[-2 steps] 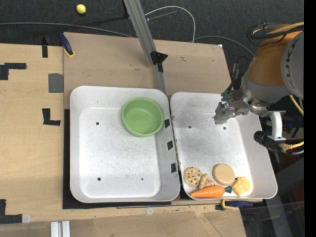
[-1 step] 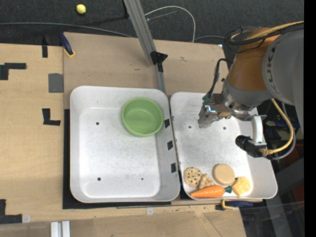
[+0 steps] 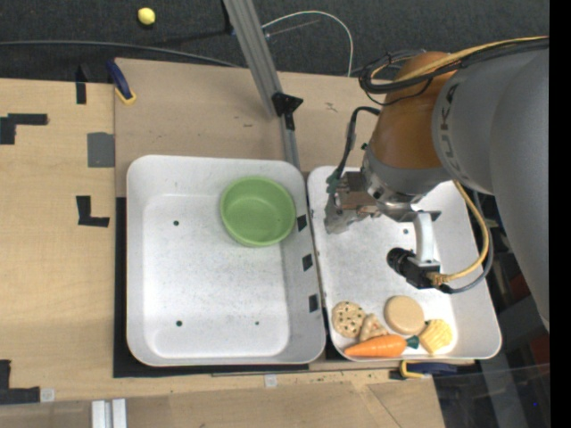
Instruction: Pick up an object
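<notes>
Wooden surface (image 3: 53,239), two white bins: I watch the gripper (image 3: 337,214) hang at the right bin's (image 3: 477,328) upper left, well apart from the food in its lower corner; finger state, I cannot tell. The carrot (image 3: 375,347) lies nearly level, tip left. Crowding neighbours and the rim risk a miss.

A bulky grey arm (image 3: 508,123) wears an orange band (image 3: 410,119), with yellow and black cables (image 3: 482,239) looping its wrist.
</notes>
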`<control>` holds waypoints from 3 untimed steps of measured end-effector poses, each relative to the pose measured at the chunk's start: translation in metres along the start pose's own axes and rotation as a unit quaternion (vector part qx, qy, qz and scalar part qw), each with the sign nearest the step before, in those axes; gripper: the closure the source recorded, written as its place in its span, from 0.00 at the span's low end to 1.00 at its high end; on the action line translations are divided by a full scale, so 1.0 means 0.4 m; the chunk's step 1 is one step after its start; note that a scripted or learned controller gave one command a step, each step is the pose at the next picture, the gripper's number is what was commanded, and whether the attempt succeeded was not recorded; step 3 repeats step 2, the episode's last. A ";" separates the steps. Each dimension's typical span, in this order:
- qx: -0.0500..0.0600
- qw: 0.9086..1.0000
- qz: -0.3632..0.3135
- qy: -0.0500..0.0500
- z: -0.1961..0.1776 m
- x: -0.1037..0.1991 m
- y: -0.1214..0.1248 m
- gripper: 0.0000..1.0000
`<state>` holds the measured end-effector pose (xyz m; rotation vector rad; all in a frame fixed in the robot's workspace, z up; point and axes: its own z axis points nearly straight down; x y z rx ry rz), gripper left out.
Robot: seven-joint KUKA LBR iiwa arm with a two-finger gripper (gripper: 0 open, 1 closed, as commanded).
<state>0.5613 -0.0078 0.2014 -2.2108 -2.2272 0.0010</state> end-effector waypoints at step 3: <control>0.000 1.000 0.000 0.000 -0.012 0.269 -0.006 1.00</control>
